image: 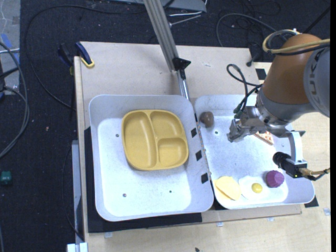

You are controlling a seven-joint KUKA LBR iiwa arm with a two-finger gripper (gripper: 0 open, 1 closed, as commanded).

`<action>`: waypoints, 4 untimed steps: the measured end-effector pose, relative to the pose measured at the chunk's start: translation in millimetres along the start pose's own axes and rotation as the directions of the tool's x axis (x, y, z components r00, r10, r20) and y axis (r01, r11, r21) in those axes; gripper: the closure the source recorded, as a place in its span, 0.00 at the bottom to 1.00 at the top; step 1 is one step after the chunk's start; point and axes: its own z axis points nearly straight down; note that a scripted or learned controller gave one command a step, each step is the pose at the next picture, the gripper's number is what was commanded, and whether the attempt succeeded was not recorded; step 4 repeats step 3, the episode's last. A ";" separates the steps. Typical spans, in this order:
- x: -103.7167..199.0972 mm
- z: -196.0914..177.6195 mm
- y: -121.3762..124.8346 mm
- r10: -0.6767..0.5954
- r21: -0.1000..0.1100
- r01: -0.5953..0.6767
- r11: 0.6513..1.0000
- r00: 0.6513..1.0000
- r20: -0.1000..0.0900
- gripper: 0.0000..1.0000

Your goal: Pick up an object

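while the arm (pixel 294 72) reaches in from the right, these are the facts of the bench:
arm: grey with an orange band, bent over the upper part of the right bin.
gripper (pixel 237 133): low over the right bin's floor, in its upper middle; whether anything sits between its tips, and how far they are parted, i cannot tell from this slanted view.
right bin (pixel 223 101): white and shallow, touching the left bin along their shared edge.
brown object (pixel 207 119): small and rounded, in the upper left corner of the right bin, near the gripper's left but apart from it.
pale yellow piece (pixel 228 187): flat, on the lower edge of the right bin, well apart from the gripper.
fried egg toy (pixel 253 187): white with a yellow centre, just beside the pale yellow piece.
purple object (pixel 274 178): small and round, just right of the fried egg toy, by the lower right corner.
left bin (pixel 142 203): white, holding one thing.
yellow divided plate (pixel 155 139): three compartments, lying flat in the upper half of the left bin.
bench (pixel 126 67): light wood under both bins.
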 end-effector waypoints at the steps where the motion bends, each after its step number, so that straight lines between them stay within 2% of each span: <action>1: 51.8 7.2 4.5 0.001 0.003 -0.001 1.000 1.000 0.000 1.00; 2: 107.2 -7.0 5.1 0.001 0.000 -0.001 1.000 1.000 0.000 1.00; 3: 158.1 3.3 2.1 0.001 0.004 -0.001 1.000 1.000 0.001 1.00; 4: 158.1 3.3 2.1 0.001 0.004 -0.001 1.000 1.000 0.001 1.00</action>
